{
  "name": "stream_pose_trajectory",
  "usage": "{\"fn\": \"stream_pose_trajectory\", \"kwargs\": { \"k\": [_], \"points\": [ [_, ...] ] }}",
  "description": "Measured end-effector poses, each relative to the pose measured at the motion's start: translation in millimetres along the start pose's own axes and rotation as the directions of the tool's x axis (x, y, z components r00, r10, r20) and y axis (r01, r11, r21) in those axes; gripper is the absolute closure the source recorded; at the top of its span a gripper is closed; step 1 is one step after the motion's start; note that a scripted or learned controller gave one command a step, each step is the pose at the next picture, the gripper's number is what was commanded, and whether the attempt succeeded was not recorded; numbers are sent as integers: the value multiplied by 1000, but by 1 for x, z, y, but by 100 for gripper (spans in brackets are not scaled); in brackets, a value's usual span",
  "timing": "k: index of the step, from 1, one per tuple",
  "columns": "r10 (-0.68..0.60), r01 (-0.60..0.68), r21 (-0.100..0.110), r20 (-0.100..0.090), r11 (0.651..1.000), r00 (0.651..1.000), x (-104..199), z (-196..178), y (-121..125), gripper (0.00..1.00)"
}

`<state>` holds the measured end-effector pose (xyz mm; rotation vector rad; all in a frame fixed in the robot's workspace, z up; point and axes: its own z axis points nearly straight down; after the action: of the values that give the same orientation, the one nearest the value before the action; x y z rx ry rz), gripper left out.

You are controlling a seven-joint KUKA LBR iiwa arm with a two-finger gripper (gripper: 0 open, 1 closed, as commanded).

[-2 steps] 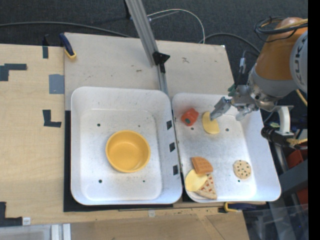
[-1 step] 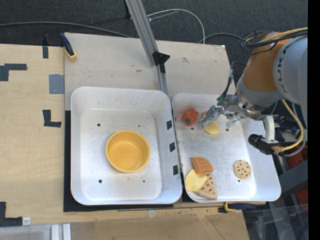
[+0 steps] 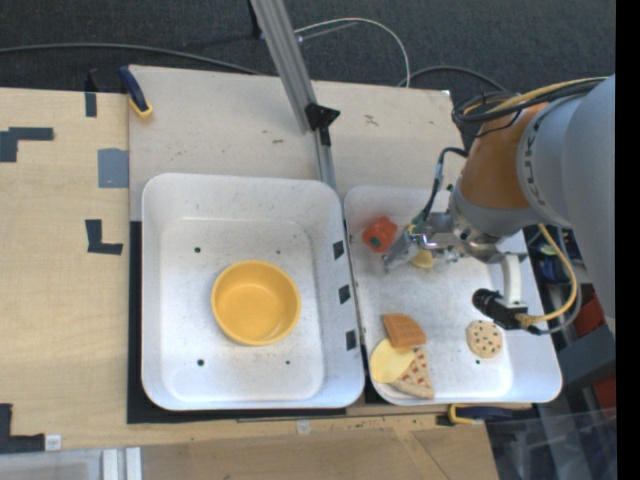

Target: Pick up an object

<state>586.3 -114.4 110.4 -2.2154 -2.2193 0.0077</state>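
Camera view, looking down at a slant on two shallow white bins side by side, described here from the near edge of the right bin (image 3: 530, 383) outward. At that bin's near rim, toward the divider, sits a cluster of toy foods: a pale yellow round piece (image 3: 388, 363), a pizza slice (image 3: 418, 375) leaning against it, and an orange-brown toast-like square (image 3: 403, 330) just behind them. Near the same rim but on the arm's side lies a small chocolate-chip cookie (image 3: 485, 339), apart from the cluster. Farther back in the right bin, the gripper (image 3: 418, 248) is low over the floor, its metal fingers (image 3: 398, 251) pointing toward the divider; a small pale yellow item (image 3: 424, 259) lies right at them, and whether it is between the fingers or just under them cannot be told, nor how wide they stand. Just beyond the fingertips, close to the divider, rests a red-orange tomato-like toy (image 3: 379, 234), the likeliest target given how the gripper is aimed. The grey arm with its orange band (image 3: 495, 173) rises behind the gripper from the bin's outer side, which explains the sideways reach. Across the divider, the left bin (image 3: 165, 208) holds a yellow bowl (image 3: 256, 301) upright near its middle. Beyond the right bin's far rim, a slanted metal pole (image 3: 285, 43) crosses the bench.
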Motion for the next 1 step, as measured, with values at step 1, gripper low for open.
{"fn": "stream_pose_trajectory", "kwargs": {
  "k": [1],
  "points": [
    [-1,1,-4,0,1000,1000,0,-13,1,100]
  ]
}}
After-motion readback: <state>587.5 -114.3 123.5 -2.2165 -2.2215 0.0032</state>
